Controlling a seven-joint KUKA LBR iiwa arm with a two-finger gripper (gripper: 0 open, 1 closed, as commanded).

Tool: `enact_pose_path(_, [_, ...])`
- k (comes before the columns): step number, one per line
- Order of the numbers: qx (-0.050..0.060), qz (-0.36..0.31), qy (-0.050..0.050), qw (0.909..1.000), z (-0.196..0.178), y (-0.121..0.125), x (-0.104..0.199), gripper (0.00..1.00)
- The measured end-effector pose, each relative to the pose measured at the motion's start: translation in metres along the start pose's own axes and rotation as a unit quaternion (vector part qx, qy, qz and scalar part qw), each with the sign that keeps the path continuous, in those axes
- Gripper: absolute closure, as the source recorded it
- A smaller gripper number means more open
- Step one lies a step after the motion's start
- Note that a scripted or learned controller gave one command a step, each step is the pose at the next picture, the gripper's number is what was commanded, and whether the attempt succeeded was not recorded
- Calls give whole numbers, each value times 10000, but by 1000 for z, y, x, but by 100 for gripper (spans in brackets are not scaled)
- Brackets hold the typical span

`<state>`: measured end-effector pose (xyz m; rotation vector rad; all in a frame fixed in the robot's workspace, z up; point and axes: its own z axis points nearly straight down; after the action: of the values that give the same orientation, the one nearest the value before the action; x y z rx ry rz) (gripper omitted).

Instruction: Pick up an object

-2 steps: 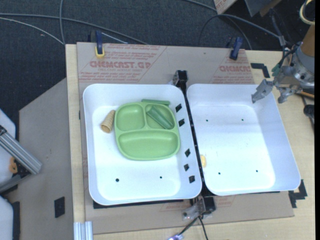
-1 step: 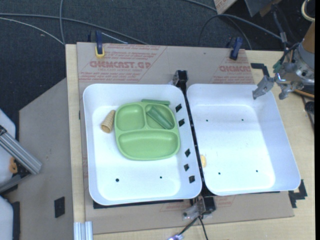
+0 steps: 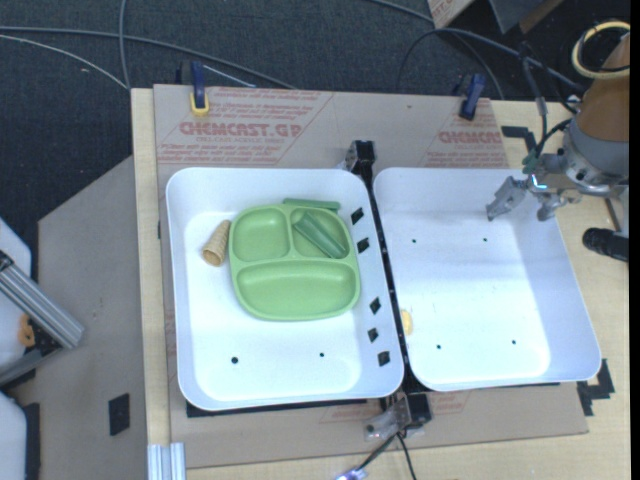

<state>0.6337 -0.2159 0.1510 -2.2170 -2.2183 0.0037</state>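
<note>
Green divided plate (image 3: 295, 264), with an ice-cream cone (image 3: 215, 243) touching its left rim, lies in the left bin (image 3: 200, 358). The gripper (image 3: 524, 200), fingers spread and holding nothing, hangs over the right bin (image 3: 480, 298), well apart to the plate's right.

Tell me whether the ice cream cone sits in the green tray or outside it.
Outside. The ice cream cone lies on the left bin's floor, against the divided green tray's left edge.
</note>
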Motion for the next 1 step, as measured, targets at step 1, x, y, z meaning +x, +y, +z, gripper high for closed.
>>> enact_pose_path(1, [1,-4,6,10000,63,-1,2,0])
